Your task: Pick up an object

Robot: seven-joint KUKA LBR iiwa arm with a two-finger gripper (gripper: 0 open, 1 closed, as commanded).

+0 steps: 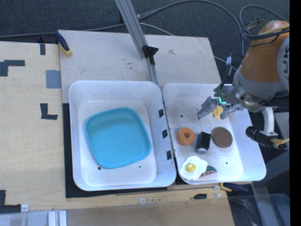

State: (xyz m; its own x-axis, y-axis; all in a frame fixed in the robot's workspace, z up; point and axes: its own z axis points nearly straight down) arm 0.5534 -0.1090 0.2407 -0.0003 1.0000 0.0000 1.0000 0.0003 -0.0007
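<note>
A pale wooden table (28,126) sits over dark carpet, seen from above at a slant. On it rest two shallow white bins side by side. The left bin (77,95) holds a square light-blue plate (117,136), lying flat near its centre. The right bin (249,166) holds several small things. Taking that bin as a clock face, an orange ring (186,135) lies near the centre, toward 9 o'clock. Just beside it, toward 3 o'clock, is a small black can (203,141) lying on its side, and next to that a flat brown disc (221,137). At 6 o'clock, on the bin's near edge, rests a toy fried egg (194,167), white with a yellow yolk, with a small dark green and red piece (209,171) touching it on the right.

The grey arm with its orange band (265,55) reaches in from 3 o'clock. Its gripper (210,109) hangs over the bin at about 12 o'clock, well apart from the ring, can and disc. A small yellow thing (217,111) shows right at the fingers; I cannot tell whether they are apart, together or clamped on it.

A slanted grey metal pole (134,22) crosses the top, and a yellow and blue clamp (63,44) sits at the table's far left corner.
</note>
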